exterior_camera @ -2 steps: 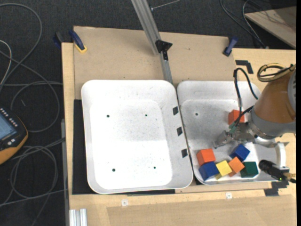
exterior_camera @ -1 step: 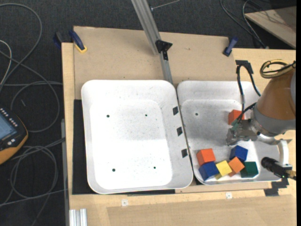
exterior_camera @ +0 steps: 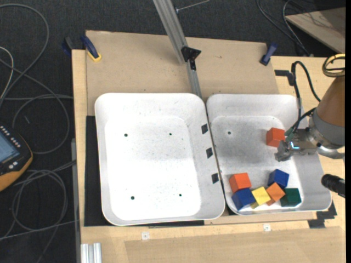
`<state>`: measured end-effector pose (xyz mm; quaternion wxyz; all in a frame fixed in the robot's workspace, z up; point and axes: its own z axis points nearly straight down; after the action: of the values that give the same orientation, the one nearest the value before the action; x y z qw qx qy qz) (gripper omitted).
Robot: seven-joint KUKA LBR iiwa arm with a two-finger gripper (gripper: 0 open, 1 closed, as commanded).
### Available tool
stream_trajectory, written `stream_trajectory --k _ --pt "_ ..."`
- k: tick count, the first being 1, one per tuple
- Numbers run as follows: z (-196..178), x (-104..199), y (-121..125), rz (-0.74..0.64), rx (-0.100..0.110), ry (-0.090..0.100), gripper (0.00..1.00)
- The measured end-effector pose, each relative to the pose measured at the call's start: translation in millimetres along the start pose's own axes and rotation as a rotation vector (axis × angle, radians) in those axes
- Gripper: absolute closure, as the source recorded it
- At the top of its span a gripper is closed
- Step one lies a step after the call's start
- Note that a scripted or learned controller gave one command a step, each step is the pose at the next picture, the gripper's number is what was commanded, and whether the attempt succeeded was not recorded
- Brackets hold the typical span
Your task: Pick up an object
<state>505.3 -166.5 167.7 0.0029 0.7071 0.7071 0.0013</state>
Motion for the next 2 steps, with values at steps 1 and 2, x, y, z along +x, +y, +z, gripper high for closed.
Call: stream_trajectory --k 1,2 --pt "-53 10 1 -0.003 -0.001 0.001 1.0" --pt "-98 9 9 -0.002 -0.001 0.001 1.0"
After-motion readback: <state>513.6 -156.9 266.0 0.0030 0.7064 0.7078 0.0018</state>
